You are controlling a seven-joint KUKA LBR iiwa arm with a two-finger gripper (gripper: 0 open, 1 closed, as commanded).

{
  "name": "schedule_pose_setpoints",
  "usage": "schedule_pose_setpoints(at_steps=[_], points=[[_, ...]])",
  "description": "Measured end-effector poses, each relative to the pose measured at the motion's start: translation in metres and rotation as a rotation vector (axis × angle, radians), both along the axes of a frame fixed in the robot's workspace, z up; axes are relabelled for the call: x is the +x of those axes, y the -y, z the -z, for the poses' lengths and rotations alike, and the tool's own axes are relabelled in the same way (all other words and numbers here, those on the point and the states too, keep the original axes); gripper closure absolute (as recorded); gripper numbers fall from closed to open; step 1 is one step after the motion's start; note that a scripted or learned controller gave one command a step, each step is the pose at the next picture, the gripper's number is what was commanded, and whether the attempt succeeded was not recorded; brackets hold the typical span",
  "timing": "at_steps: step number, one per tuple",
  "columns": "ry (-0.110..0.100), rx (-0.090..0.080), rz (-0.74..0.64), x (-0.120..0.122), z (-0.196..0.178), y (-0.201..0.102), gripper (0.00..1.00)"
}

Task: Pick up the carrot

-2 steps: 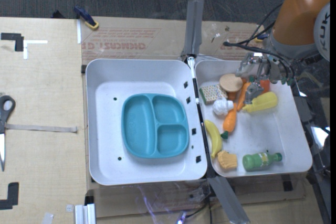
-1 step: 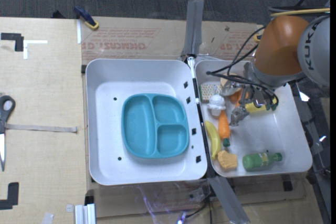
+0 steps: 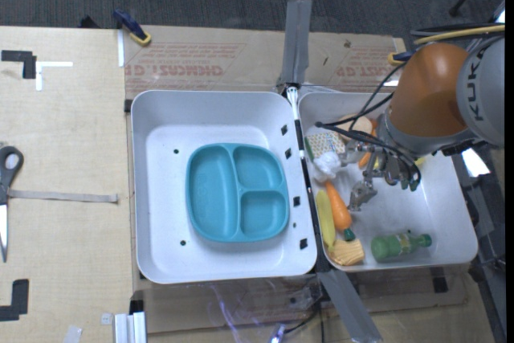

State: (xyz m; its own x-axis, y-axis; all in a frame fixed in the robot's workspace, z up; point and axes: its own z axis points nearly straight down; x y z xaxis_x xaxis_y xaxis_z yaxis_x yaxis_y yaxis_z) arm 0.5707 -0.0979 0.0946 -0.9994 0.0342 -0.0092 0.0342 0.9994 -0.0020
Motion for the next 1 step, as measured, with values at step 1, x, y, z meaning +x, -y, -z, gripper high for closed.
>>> schedule_pose_setpoints(at_steps=[1], points=[[0.006, -0.001, -0.003, 0.0024, -0.0106, -0.0005, 1.00]])
